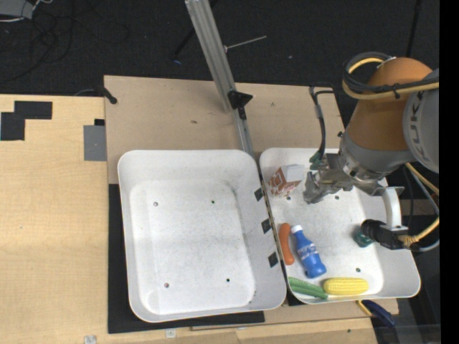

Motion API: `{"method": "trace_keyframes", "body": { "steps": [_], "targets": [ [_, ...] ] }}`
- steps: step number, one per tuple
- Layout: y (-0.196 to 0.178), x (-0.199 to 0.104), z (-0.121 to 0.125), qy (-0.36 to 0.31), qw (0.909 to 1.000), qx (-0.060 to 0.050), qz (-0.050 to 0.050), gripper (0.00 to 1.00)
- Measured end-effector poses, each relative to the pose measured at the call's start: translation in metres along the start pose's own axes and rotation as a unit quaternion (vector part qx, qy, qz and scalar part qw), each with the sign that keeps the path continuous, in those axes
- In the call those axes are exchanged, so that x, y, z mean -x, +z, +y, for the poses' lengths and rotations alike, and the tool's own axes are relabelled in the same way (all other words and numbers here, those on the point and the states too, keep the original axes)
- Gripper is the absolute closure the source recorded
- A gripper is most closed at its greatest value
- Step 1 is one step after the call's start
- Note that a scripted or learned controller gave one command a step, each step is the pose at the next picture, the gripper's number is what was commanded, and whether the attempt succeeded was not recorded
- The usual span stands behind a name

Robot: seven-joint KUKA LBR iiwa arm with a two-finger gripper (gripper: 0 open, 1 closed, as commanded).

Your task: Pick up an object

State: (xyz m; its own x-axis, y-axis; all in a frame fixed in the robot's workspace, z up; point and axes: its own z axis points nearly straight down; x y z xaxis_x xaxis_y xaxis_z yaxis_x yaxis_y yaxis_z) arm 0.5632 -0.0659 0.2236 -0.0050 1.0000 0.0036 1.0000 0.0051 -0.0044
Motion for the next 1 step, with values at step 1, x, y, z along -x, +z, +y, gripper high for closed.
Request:
{"method": "trace_keyframes", "body": {
  "steps": [1],
  "targets": [
    [-0.0075,-0.0560,-0.0022,0.000,1.0000,0.001,0.000,1.00]
  ]
}}
